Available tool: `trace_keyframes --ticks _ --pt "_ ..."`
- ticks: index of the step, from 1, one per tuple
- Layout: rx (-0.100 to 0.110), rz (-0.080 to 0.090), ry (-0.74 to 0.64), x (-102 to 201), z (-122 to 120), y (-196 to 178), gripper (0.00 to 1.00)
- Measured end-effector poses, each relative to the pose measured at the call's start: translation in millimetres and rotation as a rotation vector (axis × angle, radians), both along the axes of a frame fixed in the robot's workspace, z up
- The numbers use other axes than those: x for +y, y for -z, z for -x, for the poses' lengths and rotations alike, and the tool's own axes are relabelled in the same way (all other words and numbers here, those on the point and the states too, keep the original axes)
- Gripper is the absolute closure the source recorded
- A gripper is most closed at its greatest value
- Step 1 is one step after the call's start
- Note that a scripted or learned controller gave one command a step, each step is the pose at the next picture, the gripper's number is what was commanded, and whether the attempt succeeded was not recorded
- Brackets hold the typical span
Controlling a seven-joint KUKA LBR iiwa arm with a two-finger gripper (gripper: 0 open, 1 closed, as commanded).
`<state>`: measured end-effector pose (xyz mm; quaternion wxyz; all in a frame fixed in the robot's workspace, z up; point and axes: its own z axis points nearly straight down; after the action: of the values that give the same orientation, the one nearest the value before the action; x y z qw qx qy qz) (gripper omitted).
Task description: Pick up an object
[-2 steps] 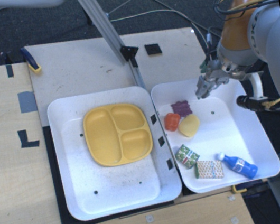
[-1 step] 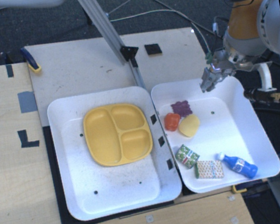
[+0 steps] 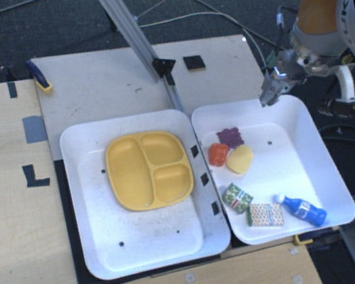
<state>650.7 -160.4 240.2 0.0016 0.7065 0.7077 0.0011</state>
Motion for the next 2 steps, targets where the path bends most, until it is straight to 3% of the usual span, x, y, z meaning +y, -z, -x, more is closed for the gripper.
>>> trace_keyframes --ticks 1,2 --pt "0.005 -0.002 -0.004 52 5 7 1.0" --pt "0.007 -0.001 -0.003 109 26 16 1.0"
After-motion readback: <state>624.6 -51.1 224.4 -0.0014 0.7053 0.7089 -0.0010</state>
